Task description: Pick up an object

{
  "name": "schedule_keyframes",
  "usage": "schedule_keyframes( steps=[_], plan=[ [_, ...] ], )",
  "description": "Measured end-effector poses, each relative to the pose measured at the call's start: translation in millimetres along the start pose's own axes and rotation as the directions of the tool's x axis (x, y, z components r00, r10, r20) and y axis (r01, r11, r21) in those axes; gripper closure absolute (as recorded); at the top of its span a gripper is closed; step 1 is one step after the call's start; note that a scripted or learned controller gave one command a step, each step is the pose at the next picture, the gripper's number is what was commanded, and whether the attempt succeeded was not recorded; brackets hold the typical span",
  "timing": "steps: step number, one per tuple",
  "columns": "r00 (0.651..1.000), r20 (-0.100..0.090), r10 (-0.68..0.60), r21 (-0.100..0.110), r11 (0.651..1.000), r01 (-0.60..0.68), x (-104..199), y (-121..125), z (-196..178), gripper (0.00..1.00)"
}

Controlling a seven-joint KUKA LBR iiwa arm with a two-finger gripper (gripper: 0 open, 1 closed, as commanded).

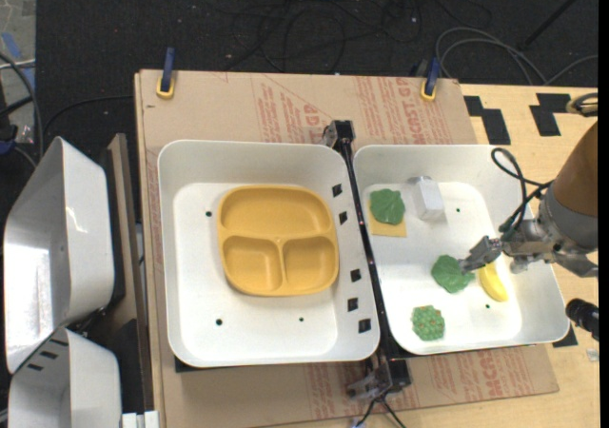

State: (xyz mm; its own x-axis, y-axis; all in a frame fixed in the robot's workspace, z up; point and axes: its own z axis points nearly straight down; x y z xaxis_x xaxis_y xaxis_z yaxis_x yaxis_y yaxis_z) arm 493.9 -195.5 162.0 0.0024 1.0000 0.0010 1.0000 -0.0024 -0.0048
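Objects for your pick lie in the right white bin [542, 317]: a rounded green lump [450, 274] at the middle, a small yellow banana-shaped piece [493, 282] just right of it, a flat green disc [386, 204] on a pale yellow square [390, 224] near the upper left, a clear boxy piece [427, 197] beside that, and a bumpy green chunk [428, 322] toward the front. You see the gripper [479, 258] reaching in from the right, low over the bin, its tip between the green lump and the yellow piece. You cannot tell how its hand is set. The left white bin [181, 245] bears a yellow 3-compartment plastic tray [279, 238].
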Motion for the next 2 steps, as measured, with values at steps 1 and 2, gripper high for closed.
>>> schedule_keyframes(
  steps=[1, 2],
  plan=[
    [1.0, 0.007, 0.001, -0.01, 1.0, -0.001, -5.8, 7.4, 56.5, 0.0],
    [1.0, 0.002, 0.0, -0.006, 1.0, 0.0, -3.4, 6.4, 47.7, 1.0]
  ],
)
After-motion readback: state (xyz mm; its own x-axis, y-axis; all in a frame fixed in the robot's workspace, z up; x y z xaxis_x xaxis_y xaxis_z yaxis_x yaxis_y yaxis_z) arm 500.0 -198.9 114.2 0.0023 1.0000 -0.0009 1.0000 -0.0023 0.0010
